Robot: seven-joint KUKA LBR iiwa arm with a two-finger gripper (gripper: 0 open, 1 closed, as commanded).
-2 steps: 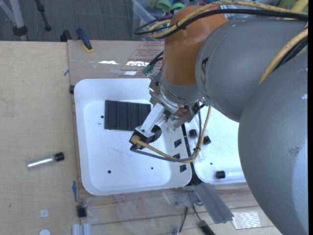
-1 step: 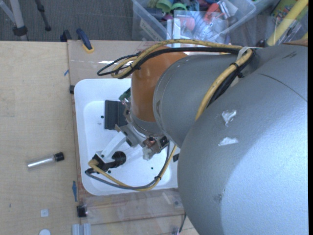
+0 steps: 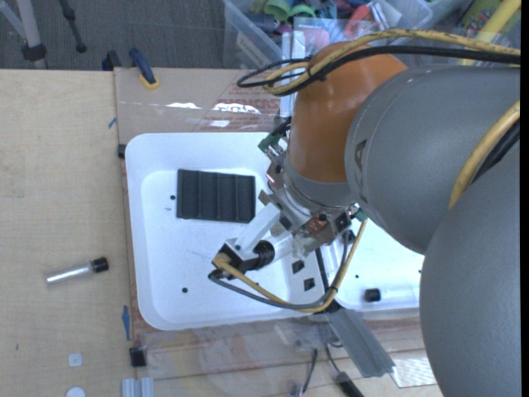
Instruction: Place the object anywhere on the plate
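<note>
Reaching in from the right, the grey arm with its orange band is hanging low over the left white bin, its bulk covering much of the bins. A dark ribbed plate is lying flat in that bin's upper half. The gripper is hovering just beside the plate's lower right corner; its state cannot be told. A clear tube with a black cap is lying on the wooden bench, well apart from the plate.
</note>
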